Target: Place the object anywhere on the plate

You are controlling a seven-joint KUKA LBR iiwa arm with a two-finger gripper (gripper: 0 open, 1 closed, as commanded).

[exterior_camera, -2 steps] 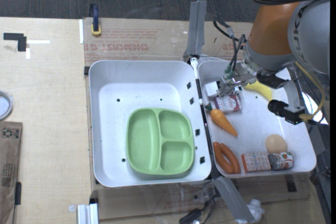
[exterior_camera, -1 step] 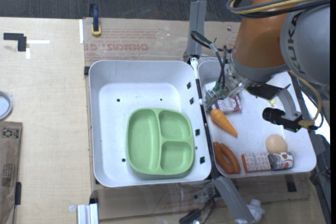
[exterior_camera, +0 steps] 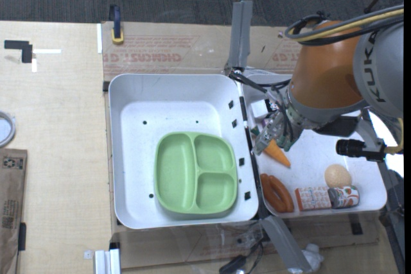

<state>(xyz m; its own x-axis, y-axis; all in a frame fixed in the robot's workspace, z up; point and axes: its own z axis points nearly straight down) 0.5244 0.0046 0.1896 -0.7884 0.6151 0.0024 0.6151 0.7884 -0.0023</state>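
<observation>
While jaws hover, carrot lies just below.

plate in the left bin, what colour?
Light green. The plate has three compartments and sits in the left bin, clearest in the camera view.
</observation>
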